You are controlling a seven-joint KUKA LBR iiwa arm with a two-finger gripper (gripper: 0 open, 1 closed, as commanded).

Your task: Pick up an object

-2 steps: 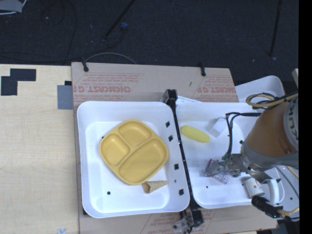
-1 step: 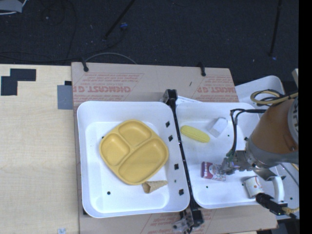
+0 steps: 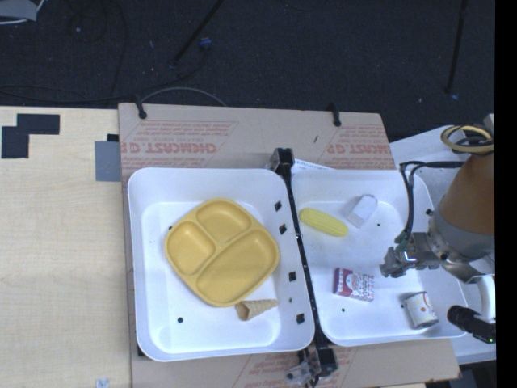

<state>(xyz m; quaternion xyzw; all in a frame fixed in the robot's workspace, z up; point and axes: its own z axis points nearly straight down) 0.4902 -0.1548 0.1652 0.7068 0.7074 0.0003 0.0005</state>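
One grey two-finger gripper [image 3: 397, 261] sits low over the right-hand shallow white plastic bin [image 3: 380, 334], at about three o'clock of that bin's floor. The arm's bulk and cabling crowd it, so I cannot tell how it is set or whether anything sits in it.

Nearest, at about eight o'clock from the gripper, lies a small flat red-and-white printed packet [image 3: 354, 284], close but apart from it. At five o'clock stands or lies a small white cylindrical cup with a dark marking [image 3: 419, 309], near the bin's right wall. Further off, at ten o'clock, a yellow corn-cob toy [image 3: 323, 221] lies on its side, with a pale grey-white block [image 3: 361, 209] just beside it at its two o'clock.

Across the divider, the left-hand white bin [image 3: 153, 330] bears a yellow three-compartment plastic plate [image 3: 222, 250], with a tan wafer-like cone piece [image 3: 256, 307] at its five o'clock, touching or nearly so.

Risks, as I judge them: the packet is thin and flat, so a descent could close above it or only push it along. The cup, near the wall, could roll or be pinned against the rim. A descent between the two would close on nothing.
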